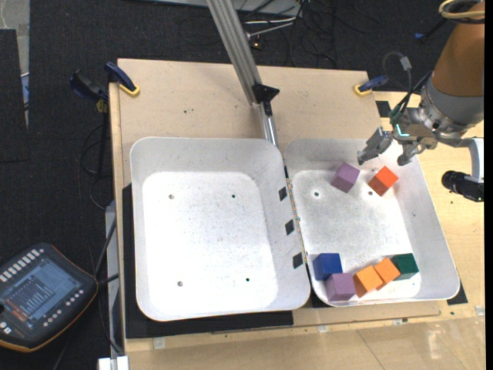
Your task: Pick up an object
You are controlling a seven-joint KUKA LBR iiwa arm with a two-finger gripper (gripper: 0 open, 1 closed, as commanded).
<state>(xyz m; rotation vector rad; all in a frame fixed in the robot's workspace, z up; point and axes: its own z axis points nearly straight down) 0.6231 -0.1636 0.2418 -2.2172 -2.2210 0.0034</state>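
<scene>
Nearest the camera, along the front edge of the right bin (pixel 431 230), a cluster of small blocks is seen: a blue cube (pixel 327 265), a purple cube (pixel 340 286) just in front of it, an orange block (pixel 370 277) touching the purple one, and a green block (pixel 404 265) at the far end of the row. Toward the back of the same bin, two more blocks are found slightly apart from each other: a second purple cube (pixel 346 177) and, to its right, a second orange cube (pixel 383 180). The left bin (pixel 146 206) is seen beside it.

The gripper (pixel 390 149) is held over the back of the right bin, its two fingers spread apart with nothing between them. One fingertip is seen above and to the right of the rear purple cube, the other above and to the right of the rear orange cube. The rear orange cube is thus placed just forward of the gap between the fingers, and is judged the likeliest target. A short move downward and toward the front of the bin would probably be called for. The neighbouring purple cube could be nudged by the left-hand finger.
</scene>
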